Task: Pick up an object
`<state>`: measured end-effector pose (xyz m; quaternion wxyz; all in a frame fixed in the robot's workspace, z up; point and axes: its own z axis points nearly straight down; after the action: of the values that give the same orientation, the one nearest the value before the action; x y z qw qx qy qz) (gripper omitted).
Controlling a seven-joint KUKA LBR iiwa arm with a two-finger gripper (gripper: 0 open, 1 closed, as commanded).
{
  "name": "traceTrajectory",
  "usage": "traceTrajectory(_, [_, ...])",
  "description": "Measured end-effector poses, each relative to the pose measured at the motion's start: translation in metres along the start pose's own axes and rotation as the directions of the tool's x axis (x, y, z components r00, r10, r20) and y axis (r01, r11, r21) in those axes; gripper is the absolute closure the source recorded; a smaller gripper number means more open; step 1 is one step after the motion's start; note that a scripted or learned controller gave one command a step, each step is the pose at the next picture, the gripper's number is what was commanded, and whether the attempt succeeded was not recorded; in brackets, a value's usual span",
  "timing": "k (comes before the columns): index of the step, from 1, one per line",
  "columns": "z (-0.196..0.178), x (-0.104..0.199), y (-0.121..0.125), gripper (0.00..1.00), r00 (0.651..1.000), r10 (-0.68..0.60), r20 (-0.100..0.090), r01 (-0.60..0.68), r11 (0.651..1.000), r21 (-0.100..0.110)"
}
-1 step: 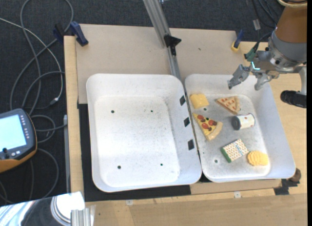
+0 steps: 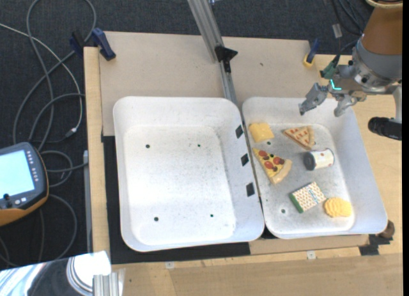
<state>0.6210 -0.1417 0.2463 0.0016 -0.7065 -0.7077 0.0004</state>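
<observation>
Item: gripper (image 2: 326,101), carried on a grey arm (image 2: 383,39) with an orange band, entered from the right. It is held above the far edge of the right bin (image 2: 364,160), with its two fingers (image 2: 310,104) spread apart and nothing between them; the open stance is judged to be readiness for a descent, not a grasp made.

Item: right bin, in which all candidate objects are kept, well apart from one another so that each may be approached singly.
- yellow block (image 2: 261,132), near the bin's left wall.
- small pizza slice (image 2: 301,136), nearest the gripper, just below it in the view.
- large pizza slice (image 2: 273,164), by the dividing edge.
- white cylinder (image 2: 318,159), lying on its side.
- green-patterned packet (image 2: 307,197), flat.
- yellow cookie (image 2: 337,208), at the near corner.

Item: left bin (image 2: 128,160), set beside the right on the desk (image 2: 160,64).

Status: no object is lifted yet.
</observation>
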Motion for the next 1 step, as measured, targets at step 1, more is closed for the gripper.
traceTrajectory(1, [0.0631, -0.0026, -0.0005, 0.00, 1.000, 0.002, 0.000, -0.002, 1.000, 0.006])
